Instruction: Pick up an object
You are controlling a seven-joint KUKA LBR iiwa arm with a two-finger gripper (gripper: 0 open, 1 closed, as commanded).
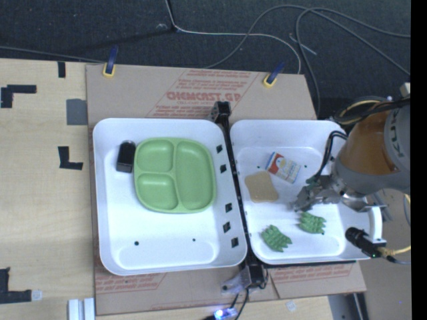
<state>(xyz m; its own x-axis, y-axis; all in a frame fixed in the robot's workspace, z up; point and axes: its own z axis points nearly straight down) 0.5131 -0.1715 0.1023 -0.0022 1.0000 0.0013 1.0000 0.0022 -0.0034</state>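
My gripper (pixel 305 202) hangs low in the right bin (pixel 293 131), just above a small green leafy piece (pixel 311 224). A second green leafy piece (pixel 275 238) lies near the bin's front edge, to the left. A tan slice like bread (pixel 261 187) rests left of the gripper, and a small white carton with red and blue print (pixel 283 167) lies behind it. The arm's grey wrist and orange band (pixel 369 153) come in from the right. Nothing shows between the fingers.
The left bin (pixel 107 199) holds a green divided plate (pixel 175 175) and a small black block (pixel 125 157) at the plate's left. A black divider with clips (pixel 231 192) runs between the bins. Cables lie on the dark floor behind the bench.
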